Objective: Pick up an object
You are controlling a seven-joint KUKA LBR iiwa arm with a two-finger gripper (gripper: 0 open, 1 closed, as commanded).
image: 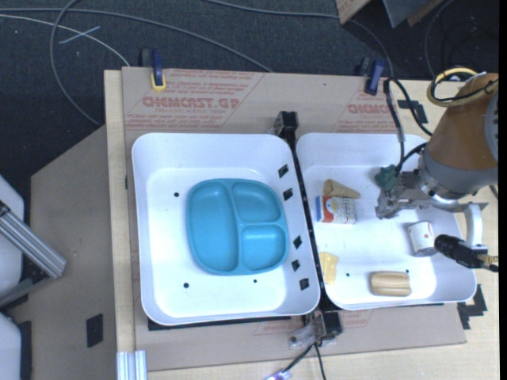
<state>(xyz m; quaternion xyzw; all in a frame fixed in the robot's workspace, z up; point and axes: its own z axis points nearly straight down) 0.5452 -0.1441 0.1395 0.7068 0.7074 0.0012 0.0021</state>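
1. Now I see the gripper [388, 196] over the right bin [364, 244]; I cannot tell how wide it stands.
2. A small carton [337, 210] lies at its 9 o'clock, a tan block [390, 283] at 6.

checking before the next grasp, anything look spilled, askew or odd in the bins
Nothing spilled or broken. The yellow piece stands out: it sits against the left wall of the right bin, awkward to grasp.

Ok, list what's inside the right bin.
A tan wedge, a small carton, a yellow piece and a tan loaf-shaped block. The gripper and arm cover the right side of the bin, so anything beneath them is hidden.
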